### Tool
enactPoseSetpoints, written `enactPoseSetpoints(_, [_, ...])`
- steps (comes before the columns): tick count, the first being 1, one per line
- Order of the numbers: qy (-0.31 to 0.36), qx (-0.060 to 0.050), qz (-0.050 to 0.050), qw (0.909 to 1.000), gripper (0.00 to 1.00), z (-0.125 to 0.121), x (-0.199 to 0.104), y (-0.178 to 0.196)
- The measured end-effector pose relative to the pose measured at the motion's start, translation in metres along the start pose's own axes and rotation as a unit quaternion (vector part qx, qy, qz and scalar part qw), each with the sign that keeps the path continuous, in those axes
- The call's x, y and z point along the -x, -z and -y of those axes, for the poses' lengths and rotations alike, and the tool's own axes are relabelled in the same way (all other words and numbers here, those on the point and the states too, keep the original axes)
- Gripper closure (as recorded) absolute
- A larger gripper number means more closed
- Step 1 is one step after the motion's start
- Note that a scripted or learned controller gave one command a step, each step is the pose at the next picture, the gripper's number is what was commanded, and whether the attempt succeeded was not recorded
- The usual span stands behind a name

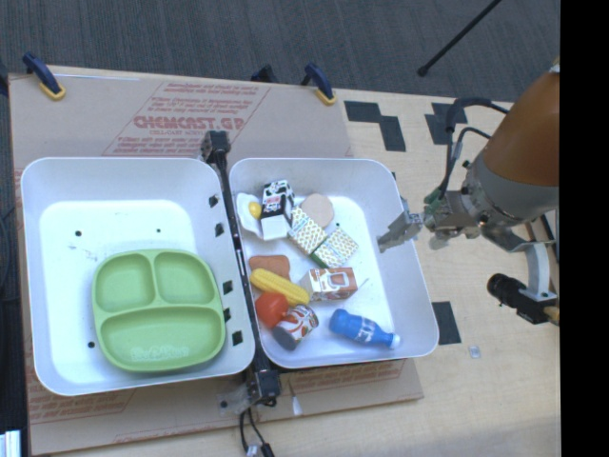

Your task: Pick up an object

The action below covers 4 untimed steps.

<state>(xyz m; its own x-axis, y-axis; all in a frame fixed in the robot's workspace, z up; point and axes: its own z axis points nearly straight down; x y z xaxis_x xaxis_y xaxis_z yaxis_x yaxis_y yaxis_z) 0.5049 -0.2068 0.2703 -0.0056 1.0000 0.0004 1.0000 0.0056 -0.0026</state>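
Note:
The right bin (404,284) holds several toy foods. Among them are a blue bottle (363,328), a brown carton (333,282), a yellow banana (278,285), a red piece (270,308), a small can (298,322), a black-and-white milk carton (276,201) and two green-patterned boxes (306,229). My gripper (400,229) hangs over the right rim of this bin, above the bin floor and to the right of the boxes. Nothing is seen held in it.
The left bin (57,198) holds a green divided plate (157,308). A black clip strip (228,255) joins the two bins. Cardboard (190,112) lies behind them, pinned by blue clamps (319,81). Cables and a black mount (519,296) sit by the arm at right.

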Motion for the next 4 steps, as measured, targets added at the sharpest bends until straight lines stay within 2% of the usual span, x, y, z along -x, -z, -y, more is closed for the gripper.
enactPoseSetpoints(1, [0.001,-0.002,-0.001,1.0000,0.00,0.014,-0.030,-0.129])
enactPoseSetpoints(2, [0.001,0.005,0.001,1.0000,0.00,-0.063,0.004,-0.174])
enactPoseSetpoints(3, [0.001,0.001,0.000,1.0000,0.00,-0.134,-0.072,-0.178])
enactPoseSetpoints(4, [0.003,0.000,0.000,1.0000,1.00,-0.134,-0.071,-0.168])
